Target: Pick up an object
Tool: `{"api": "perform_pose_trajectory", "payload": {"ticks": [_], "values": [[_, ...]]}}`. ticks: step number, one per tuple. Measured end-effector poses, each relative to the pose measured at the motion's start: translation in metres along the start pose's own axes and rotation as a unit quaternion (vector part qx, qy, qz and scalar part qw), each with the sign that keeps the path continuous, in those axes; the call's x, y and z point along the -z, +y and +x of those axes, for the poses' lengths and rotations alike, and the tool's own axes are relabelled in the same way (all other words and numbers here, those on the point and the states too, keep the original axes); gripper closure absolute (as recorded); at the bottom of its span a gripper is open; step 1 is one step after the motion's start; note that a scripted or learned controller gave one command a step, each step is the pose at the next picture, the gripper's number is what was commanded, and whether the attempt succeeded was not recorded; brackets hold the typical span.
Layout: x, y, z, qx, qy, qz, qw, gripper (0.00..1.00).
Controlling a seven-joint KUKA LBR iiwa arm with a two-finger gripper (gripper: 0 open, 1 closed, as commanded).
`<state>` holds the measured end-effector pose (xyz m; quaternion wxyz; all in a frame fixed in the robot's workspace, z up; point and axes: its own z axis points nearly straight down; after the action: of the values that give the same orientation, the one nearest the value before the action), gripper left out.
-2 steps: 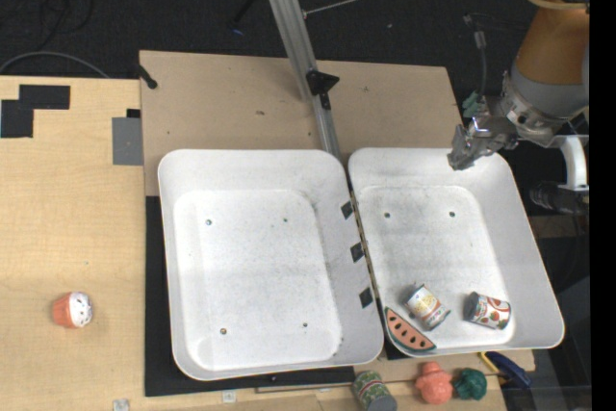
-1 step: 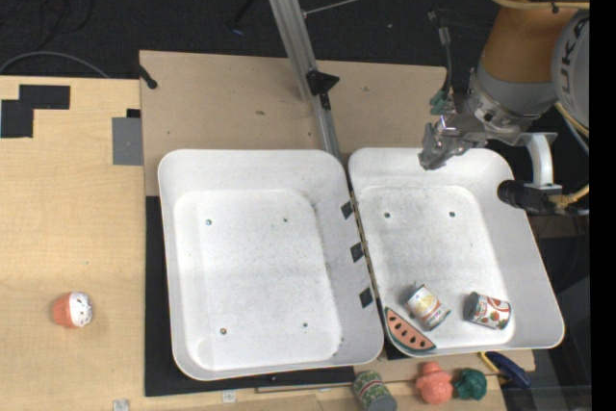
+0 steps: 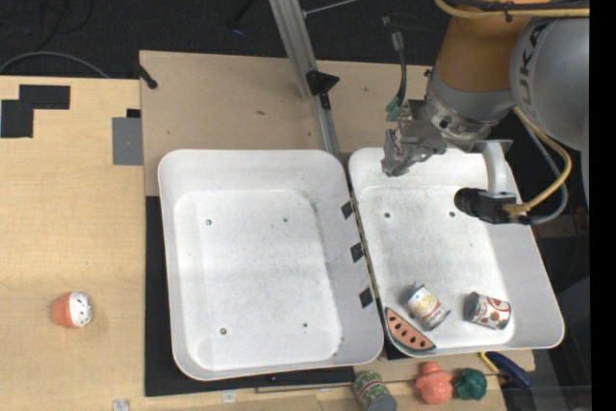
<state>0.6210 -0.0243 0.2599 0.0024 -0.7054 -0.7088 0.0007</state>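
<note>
From above, my gripper (image 3: 399,161) hangs over the far edge of the right bin (image 3: 539,303), holding nothing I can see; whether it is spread or pressed together I cannot tell. In that bin's near end lie a small can (image 3: 424,305), a printed can (image 3: 487,310) and a watermelon slice (image 3: 409,330).
</note>
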Motion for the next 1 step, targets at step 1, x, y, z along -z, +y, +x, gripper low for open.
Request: {"api": "perform_pose_trajectory", "payload": {"ticks": [1], "values": [[-0.0025, -0.0081, 0.0435, -0.001, 0.000, 0.000, 1.0000, 1.00]]}}
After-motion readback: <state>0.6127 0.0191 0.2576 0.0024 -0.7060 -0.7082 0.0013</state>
